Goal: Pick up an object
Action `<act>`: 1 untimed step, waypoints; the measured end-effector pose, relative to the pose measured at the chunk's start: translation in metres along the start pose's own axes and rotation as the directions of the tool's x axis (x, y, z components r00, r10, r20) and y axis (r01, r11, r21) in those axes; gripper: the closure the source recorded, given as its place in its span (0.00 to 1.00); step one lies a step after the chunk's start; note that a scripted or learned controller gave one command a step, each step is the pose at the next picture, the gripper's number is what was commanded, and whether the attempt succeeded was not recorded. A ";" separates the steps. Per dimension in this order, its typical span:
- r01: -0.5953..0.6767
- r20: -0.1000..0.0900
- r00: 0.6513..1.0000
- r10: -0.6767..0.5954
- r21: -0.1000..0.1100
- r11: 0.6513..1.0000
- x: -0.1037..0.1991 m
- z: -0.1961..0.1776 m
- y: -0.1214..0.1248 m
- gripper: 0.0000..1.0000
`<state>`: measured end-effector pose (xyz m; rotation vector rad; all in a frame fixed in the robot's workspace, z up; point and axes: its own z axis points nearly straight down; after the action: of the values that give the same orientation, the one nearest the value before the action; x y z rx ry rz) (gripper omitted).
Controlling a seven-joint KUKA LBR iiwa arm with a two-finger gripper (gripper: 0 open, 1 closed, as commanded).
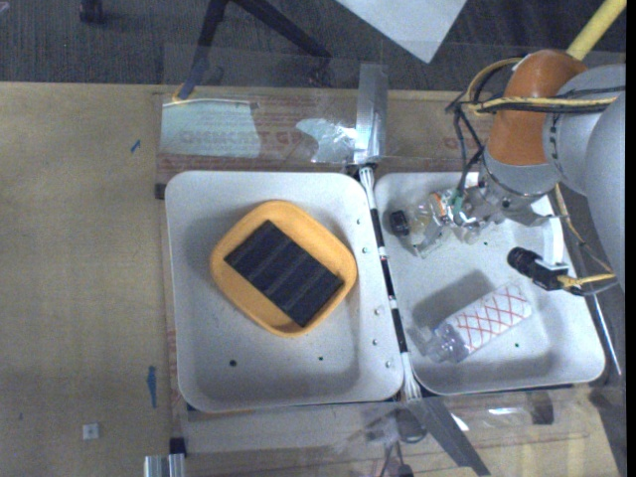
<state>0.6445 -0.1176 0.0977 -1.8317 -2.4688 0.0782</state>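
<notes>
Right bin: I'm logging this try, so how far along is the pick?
Done: the gripper is over the right bin, near its upper left corner. In hand: nothing visibly between its fingers. Left: grasping and lifting; the red-patterned bottle lies flat in the bin, and the yellow block sits in the left bin.

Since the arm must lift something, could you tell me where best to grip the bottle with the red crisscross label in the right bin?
Grip the bottle across its labelled middle, coming straight down. It lies flat on its side, slanted, cap end toward the bin's near left corner, so the hand should close across the narrow width, not along its length.
</notes>
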 end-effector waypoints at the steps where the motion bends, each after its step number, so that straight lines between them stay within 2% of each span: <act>1: 0.020 0.025 1.000 -0.018 -0.080 0.997 -0.006 -0.013 -0.056 0.00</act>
<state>0.5938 -0.1399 0.1148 -1.8484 -2.5411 0.0001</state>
